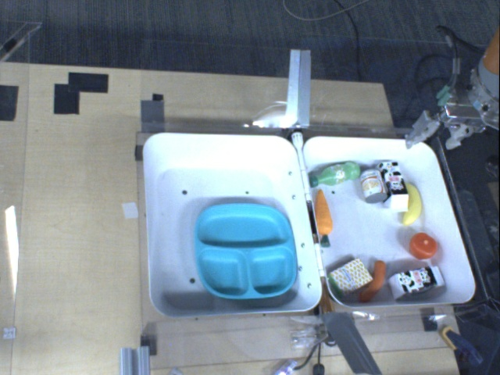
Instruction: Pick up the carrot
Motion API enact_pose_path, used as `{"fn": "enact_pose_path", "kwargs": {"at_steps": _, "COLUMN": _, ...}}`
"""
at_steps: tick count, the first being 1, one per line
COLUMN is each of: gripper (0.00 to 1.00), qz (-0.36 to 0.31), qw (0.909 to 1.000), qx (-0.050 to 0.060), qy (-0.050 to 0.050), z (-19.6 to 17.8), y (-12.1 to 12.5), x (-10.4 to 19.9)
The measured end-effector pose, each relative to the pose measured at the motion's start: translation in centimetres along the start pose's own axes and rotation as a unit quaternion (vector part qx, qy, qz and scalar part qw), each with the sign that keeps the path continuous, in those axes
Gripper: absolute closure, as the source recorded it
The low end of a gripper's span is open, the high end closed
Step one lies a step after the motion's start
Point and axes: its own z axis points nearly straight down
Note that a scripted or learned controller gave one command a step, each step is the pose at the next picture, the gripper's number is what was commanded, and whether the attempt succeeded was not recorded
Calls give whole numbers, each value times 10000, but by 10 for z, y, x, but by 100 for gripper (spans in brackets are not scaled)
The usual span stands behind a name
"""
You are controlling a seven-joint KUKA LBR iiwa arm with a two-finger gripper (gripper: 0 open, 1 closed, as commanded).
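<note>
Far left of and below your gripper (447,125), whose opening you cannot tell, the carrot (323,213) lies against the right bin's (449,198) left wall, probably light, stiff and smooth, so take it across its thick middle.

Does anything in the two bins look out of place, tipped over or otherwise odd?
Nothing looks spilled or damaged. The carrot lies right against the left wall of the right bin, beside the divider. The small milk carton lies on its side near the front. The blue tray sits flat in the left bin.
</note>
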Motion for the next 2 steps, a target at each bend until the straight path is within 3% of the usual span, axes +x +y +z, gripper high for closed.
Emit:
{"fn": "enact_pose_path", "kwargs": {"at_steps": 1, "gripper": 100, "qz": -37, "qw": 10000, "qx": -31, "qy": -12, "z": -13, "y": 2, "x": 1}}
{"fn": "enact_pose_path", "kwargs": {"at_steps": 2, "gripper": 100, "qz": -78, "qw": 9999, "qx": -62, "qy": -27, "z": -25, "y": 4, "x": 2}}
